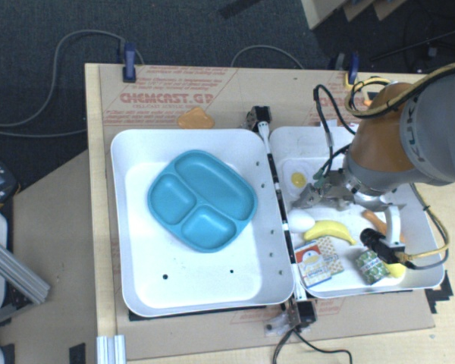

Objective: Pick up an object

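A yellow banana (328,231) lies flat in the right bin (303,139), beside a small carton (319,263).

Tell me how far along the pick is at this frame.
Nothing looks picked yet. The banana, the small carton and the green packet all lie on the floor of the right bin. The arm is down over that bin, its pincer low near the bin's middle. The lift is left. The blue tray sits in the left bin.

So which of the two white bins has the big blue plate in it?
The left bin. The blue divided plate lies in it, while the right bin holds small things like a banana and has the gripper over it.
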`<state>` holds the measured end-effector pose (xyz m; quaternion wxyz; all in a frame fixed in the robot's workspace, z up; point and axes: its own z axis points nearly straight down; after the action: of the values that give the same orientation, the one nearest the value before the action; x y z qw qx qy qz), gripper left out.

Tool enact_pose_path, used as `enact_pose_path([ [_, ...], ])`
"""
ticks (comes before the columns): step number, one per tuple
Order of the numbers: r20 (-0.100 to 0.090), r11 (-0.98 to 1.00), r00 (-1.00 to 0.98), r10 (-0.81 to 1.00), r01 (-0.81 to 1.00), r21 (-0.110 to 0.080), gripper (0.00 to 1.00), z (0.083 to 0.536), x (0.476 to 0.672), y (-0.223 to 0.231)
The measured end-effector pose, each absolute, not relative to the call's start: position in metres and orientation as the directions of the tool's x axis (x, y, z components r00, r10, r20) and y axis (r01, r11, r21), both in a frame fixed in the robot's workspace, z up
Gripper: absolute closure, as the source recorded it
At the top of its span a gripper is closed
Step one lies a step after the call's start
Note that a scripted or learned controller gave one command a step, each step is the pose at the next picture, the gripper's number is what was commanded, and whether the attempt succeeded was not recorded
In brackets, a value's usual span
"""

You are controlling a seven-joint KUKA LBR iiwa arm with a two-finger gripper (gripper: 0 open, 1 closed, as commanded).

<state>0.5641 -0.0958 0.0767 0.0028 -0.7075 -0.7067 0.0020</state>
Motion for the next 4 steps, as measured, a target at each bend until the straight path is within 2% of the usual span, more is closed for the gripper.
enact_pose_path([
  [1,0.001,-0.004,0.004,1.0,1.0,-0.005,0.0,0.084,0.519,-0.11],
  [2,0.0,-0.002,0.002,1.0,1.0,0.002,1.0,0.095,0.522,-0.109],
  [3,-0.008,-0.004,0.004,1.0,1.0,0.011,1.0,0.15,0.575,-0.186],
  [4,-0.001,-0.001,0.001,1.0,1.0,0.001,0.0,0.146,0.573,-0.18],
])
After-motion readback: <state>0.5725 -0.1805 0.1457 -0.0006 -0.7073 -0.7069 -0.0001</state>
